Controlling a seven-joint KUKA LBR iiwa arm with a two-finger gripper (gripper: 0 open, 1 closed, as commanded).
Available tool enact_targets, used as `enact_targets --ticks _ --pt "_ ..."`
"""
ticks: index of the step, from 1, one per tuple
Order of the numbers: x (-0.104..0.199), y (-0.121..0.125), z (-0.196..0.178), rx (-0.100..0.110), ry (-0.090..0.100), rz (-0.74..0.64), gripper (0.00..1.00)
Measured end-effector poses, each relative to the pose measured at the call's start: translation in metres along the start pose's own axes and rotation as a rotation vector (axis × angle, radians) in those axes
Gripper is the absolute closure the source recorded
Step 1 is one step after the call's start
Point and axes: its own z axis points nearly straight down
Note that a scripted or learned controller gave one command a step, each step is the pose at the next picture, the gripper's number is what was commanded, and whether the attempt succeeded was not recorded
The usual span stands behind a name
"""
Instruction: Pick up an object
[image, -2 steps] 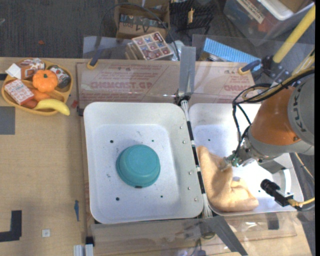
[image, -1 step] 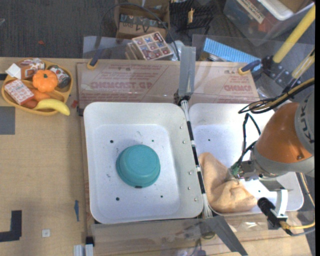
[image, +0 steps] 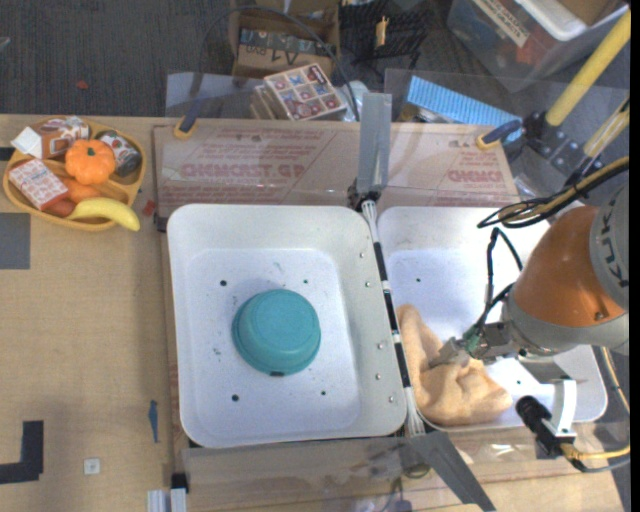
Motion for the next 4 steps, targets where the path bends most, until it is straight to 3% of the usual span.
enact_targets --ticks 1,2,3,4 --pt "0.000 0.001 -0.010 -0.002 0.002 0.001 1.00" --pt "0.000 0.001 -0.010 -0.002 0.001 0.001 0.00" --pt "0.029 0.001 -0.094 0.011 0.004 0.061 0.00" --pt "0.009 0.008 -0.004 0.007 0.004 -0.039 0.00"
